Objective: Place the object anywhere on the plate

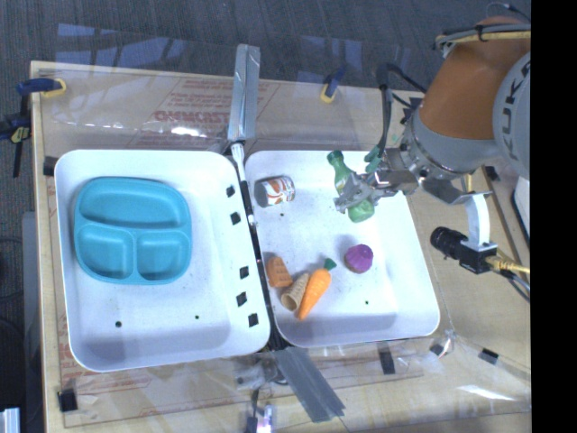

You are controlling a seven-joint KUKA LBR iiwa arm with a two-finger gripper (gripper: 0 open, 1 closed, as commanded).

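A blue divided plate [132, 229] lies in the left bin [90, 332]. In the right bin [406, 305], a green bottle-shaped toy [361, 210] lies near the back, with its neck [338, 163] pointing to the upper left. My gripper [362, 189] reaches in from the right and sits right over the middle of this green toy, covering that part of it. The toy's two ends stick out on either side of the gripper. The toy looks low in the bin, not raised.
Also in the right bin are a small can [276, 190] at the back left, a purple ball-like toy [359, 258], a carrot [312, 291], an ice-cream cone [294, 293] and a brown piece [278, 270]. A ridge [245, 251] divides the two bins.
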